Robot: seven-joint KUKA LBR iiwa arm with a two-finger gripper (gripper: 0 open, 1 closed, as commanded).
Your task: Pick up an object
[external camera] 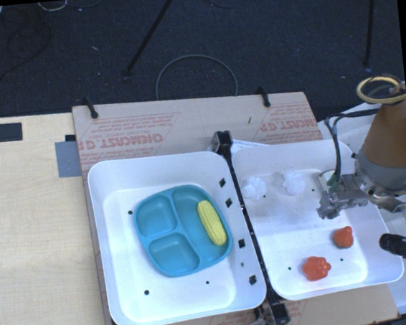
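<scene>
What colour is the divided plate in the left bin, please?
Light blue: the divided plate shows best in the camera view.

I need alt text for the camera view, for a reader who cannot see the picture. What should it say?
A grey robot arm reaches from the right, its gripper low over the right white bin, which holds two orange-red objects and two pale crumpled items. The left white bin holds a blue divided plate with a yellow corn cob in its long right compartment.

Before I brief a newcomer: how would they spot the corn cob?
Find the left white bin. A blue divided plate lies in it. The corn cob fills its long right compartment, the only yellow thing in either bin.
</scene>
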